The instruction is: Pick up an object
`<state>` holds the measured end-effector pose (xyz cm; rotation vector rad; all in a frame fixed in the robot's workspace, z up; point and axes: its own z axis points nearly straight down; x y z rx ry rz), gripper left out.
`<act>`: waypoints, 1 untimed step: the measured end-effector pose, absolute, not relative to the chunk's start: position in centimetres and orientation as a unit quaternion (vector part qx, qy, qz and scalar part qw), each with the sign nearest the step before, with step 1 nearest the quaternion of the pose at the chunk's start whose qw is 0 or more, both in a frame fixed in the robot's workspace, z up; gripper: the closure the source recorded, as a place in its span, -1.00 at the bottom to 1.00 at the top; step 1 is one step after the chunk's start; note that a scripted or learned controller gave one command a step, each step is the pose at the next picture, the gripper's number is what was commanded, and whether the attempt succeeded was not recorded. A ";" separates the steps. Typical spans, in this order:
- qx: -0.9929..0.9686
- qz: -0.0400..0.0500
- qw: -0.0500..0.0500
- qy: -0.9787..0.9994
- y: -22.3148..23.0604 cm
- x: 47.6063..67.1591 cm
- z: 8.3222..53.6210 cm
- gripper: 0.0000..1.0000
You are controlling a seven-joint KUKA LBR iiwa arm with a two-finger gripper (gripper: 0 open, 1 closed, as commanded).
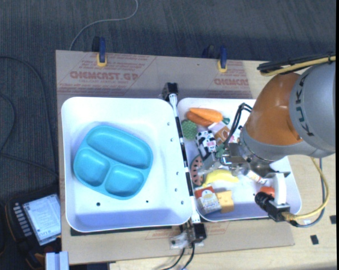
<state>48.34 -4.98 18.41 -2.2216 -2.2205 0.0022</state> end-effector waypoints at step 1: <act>-0.707 0.001 0.000 -0.707 -5.0 48.3 18.4 -1.00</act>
